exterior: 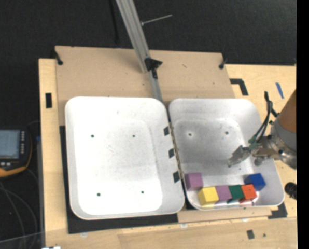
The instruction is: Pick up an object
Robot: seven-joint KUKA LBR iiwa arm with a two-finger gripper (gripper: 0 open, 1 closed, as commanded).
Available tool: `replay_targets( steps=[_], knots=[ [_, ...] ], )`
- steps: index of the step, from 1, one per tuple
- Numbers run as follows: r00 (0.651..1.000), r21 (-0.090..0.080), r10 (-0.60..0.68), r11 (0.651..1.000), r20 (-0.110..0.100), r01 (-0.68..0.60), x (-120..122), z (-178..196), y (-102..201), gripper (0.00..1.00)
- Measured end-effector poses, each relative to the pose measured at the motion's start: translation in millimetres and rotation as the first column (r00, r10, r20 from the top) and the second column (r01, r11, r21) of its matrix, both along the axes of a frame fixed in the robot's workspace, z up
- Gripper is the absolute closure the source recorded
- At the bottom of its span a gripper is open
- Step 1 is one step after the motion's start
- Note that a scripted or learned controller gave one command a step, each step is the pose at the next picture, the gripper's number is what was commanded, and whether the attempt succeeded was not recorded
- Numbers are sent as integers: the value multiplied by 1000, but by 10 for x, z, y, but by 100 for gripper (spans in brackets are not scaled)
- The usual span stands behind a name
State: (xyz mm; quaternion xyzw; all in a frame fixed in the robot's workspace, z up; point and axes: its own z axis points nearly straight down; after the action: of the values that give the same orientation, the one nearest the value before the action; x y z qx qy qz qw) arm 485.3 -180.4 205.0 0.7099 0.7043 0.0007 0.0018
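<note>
Blocks sit bunched along the near wall of the right bin (211, 110), around 6 o'clock: yellow block (208, 195), purple (194, 180), green (235, 192), orange (248, 192), blue (255, 180). Gripper (239, 156) hovers above them toward 3 o'clock, grasping nothing; finger spread unclear. Left bin (118, 154) beyond at 9 o'clock.

White bins (118, 113) hold purple, yellow (208, 195), green, orange and blue (255, 180) blocks.

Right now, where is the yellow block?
The yellow block lies in the right bin, near its front edge, just below one purple block and left of another.
</note>
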Motion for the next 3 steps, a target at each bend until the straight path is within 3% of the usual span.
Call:
replay_targets(
  steps=[1, 2, 3],
  knots=[
    [1000, -3, -2, 1000, 5, 2, 12, 111, -13, 100],
    [1000, -2, 14, 1000, 8, -14, 5, 1378, 265, 100],
    [1000, 2, 16, 1000, 0, -16, 2, 1411, 942, 100]
  ],
)
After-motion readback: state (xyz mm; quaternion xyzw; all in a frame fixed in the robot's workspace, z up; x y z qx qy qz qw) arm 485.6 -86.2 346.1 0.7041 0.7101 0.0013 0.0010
